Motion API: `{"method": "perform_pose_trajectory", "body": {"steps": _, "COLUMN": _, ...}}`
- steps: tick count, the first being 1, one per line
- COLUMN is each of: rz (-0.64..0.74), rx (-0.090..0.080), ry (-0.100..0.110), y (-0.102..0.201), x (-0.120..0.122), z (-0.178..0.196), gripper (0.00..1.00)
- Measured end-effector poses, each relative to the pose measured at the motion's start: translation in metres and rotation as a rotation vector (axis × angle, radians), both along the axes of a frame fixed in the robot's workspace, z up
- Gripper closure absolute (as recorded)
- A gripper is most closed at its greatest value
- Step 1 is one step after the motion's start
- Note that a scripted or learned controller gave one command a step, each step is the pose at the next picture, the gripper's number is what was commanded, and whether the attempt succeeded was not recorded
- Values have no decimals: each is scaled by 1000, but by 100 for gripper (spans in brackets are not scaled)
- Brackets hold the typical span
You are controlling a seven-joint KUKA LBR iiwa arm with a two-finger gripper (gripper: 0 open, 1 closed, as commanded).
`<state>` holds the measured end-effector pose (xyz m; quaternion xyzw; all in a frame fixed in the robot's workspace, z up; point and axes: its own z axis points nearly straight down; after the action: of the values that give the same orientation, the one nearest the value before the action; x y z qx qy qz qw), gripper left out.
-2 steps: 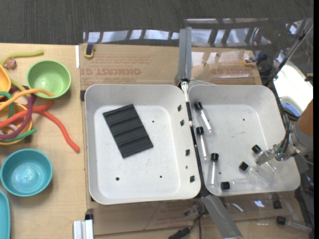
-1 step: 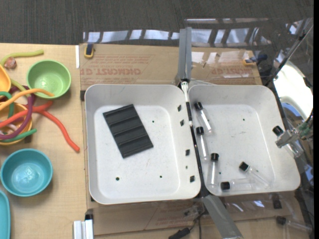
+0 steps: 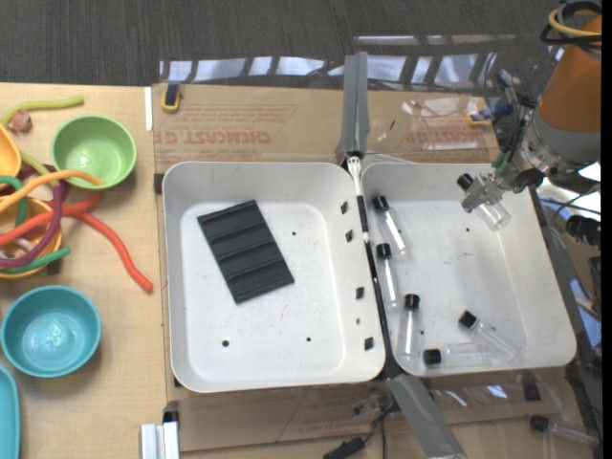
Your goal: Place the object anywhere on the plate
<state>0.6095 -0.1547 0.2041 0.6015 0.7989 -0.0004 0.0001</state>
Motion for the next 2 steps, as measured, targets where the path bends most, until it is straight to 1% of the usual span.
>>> {"method": "perform_pose_trajectory", "body": {"steps": 1, "rz": 31, "rx": 1, "ry": 2, "y": -21, "x": -81, "z": -40, "gripper": 100}}
{"method": "perform_pose_trajectory", "body": {"steps": 2, "rz": 78, "rx": 1, "ry": 1, "y": -68, "x": -132, "z": -61, "gripper": 100}}
